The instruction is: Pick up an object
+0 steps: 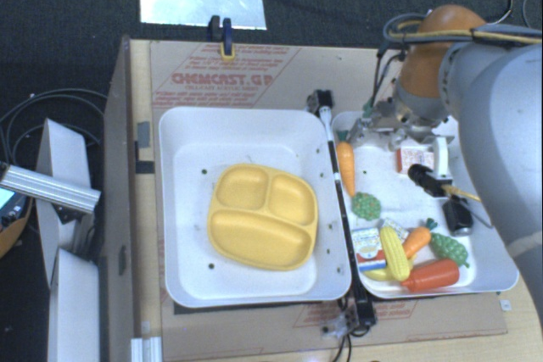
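My gripper (379, 130) hangs over the far end of the right bin (496, 271), under the arm's orange band. An orange carrot (345, 167) lies just left of and below it, along the bin's left wall. A red and white box (414, 158) sits to its right. Nearer the front lie a green broccoli piece (366, 205), a yellow corn cob (393, 250), a small carrot (417, 239), a red pepper (433, 274), a green vegetable (448, 249) and a small carton (366, 242).
The left bin (182, 182) holds a yellow divided plate (261, 216). A black divider strip (333, 174) runs between the two bins. The grey arm covers the right bin's far right side.
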`<state>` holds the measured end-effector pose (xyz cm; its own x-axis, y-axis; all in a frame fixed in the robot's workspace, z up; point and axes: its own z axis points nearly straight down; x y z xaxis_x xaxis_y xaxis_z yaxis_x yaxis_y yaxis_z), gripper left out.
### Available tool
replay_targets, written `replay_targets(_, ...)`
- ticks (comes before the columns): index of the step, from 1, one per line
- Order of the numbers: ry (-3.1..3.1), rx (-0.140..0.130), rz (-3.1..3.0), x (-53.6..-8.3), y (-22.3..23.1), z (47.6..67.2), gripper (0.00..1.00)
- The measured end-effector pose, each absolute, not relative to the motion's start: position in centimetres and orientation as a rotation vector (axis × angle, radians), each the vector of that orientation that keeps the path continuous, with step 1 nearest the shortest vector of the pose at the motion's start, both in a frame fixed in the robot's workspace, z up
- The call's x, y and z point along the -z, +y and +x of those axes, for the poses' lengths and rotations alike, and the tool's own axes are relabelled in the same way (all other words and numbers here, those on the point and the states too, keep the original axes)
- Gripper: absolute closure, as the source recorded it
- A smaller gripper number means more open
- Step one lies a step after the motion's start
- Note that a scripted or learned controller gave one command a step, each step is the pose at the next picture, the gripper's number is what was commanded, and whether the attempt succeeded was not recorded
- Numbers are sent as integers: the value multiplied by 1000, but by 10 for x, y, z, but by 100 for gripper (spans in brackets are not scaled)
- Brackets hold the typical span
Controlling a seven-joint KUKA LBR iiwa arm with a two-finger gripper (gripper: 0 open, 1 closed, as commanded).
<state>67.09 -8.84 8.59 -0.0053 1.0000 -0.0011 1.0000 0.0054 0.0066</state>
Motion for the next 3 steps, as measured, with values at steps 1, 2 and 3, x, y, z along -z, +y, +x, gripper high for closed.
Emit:
replay_targets(1,2220,1,2221,-84,-103,648,0)
replay_targets(2,2213,-4,2217,-153,-177,660,0)
replay_targets(3,2219,-2,2212,-90,-132,613,0)
